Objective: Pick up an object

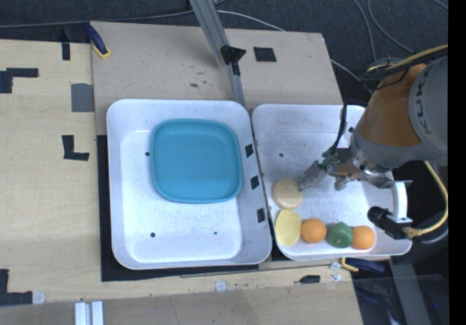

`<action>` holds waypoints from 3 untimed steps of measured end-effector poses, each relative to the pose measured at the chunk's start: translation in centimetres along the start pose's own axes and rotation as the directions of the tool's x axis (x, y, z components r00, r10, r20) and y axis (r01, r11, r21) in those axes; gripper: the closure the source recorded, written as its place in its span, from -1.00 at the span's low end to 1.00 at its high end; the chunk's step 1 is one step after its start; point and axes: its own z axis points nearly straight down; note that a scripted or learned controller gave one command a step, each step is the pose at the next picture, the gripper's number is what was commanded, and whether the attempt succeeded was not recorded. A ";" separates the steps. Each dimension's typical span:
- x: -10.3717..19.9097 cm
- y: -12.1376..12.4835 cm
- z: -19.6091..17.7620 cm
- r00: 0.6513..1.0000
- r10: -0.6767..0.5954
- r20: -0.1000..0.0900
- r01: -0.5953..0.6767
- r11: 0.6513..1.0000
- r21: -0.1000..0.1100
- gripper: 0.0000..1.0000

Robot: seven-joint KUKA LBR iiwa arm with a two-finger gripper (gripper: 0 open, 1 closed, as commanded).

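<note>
While the two-finger gripper (325, 177) hangs over the right white bin (306, 121), its jaws are seen spread apart, nothing between them. The left fingertip (306, 178) is placed just beside the round beige object (287, 193), near the bin's front edge.

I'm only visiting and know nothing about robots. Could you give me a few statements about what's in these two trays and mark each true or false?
1. A blue plate lies in the left bin. True.
2. The fruit-like pieces sit in the left bin. False: they sit in the right bin.
3. The gripper hangs over the right bin. True.
4. The green piece lies between two orange ones. True.
5. The gripper holds the beige piece. False: that piece lies in the bin beside it.
</note>
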 end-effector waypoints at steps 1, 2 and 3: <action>0.0 0.2 4.6 1.000 -0.001 0.001 0.001 1.000 -0.011 -1.00; 0.1 0.3 3.5 1.000 -0.002 0.001 0.002 1.000 -0.014 1.00; 0.3 0.8 -0.8 1.000 -0.001 0.001 0.001 1.000 -0.009 1.00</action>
